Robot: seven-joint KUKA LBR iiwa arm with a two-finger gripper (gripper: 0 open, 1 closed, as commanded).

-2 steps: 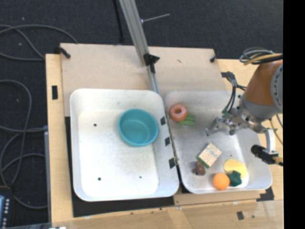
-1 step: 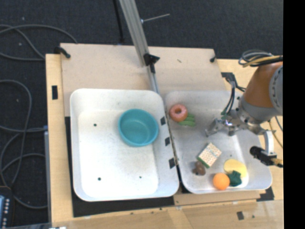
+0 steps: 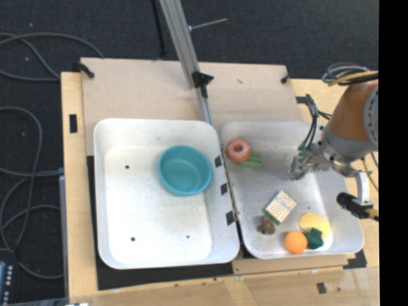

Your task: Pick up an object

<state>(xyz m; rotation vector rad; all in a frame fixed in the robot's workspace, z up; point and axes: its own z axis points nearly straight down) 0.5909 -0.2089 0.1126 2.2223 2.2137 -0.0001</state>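
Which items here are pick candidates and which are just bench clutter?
Pick candidates:
- donut
- green piece beside it
- patterned block
- brown lump
- orange
- yellow fruit
- dark green piece
- bowl, in the left bin

Just there:
- right bin
- metal pole
- cables on the floor

Gripper sits over the right bin, holding nothing visible.
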